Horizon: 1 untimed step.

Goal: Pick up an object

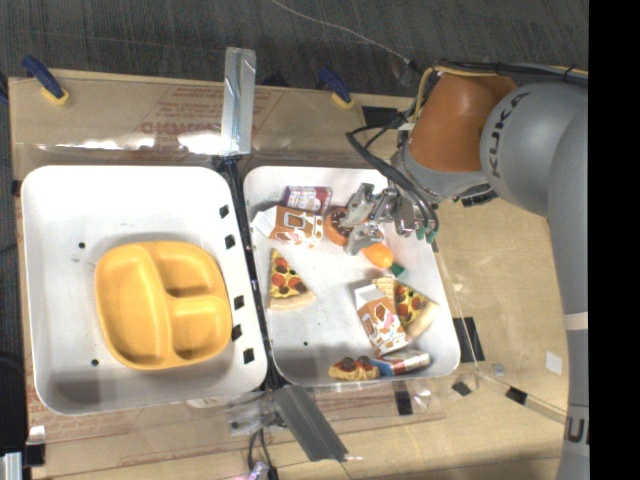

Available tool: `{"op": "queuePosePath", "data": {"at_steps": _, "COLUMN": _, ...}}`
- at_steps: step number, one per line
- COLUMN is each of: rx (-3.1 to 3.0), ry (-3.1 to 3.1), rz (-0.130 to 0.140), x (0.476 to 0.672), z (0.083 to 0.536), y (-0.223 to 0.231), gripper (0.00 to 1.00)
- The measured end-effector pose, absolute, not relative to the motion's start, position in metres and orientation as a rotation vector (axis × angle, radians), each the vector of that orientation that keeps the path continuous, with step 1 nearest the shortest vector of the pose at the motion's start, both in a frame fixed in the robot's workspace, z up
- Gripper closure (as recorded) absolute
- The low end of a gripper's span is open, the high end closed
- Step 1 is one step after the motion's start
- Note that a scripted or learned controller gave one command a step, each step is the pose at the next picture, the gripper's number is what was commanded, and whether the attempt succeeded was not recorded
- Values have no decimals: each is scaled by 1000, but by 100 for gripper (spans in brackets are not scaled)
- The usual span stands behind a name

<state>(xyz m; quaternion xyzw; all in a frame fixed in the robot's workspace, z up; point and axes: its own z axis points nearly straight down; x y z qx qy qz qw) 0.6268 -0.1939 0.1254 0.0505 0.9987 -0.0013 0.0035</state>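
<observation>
**Gripper working the far side of the right bin**

Nearest me, along the right bin's point(300, 368) near edge, a marker point(405, 364) and a small pizza toy point(352, 368) are lying against the wall. Just beyond, a packet point(380, 325) is overlapping a pizza slice point(412, 305), which probably makes either awkward to lift alone. Another slice point(284, 281) is sitting by the bin's left wall. In the left bin point(40, 228), a yellow tray point(160, 301) is resting alone. Farther off, the gripper point(365, 226) is hanging low near the right bin's far right corner, right over an orange piece point(378, 256) and beside a brown box point(297, 225) and a purple carton point(306, 199). I cannot tell how the tool is set. The orange piece looks the likeliest target.
</observation>
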Motion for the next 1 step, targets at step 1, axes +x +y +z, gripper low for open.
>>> {"op": "queuePosePath", "data": {"at_steps": 1, "rx": 292, "ry": 3120, "rz": -2, "x": 609, "z": 96, "y": -200, "gripper": 0}}
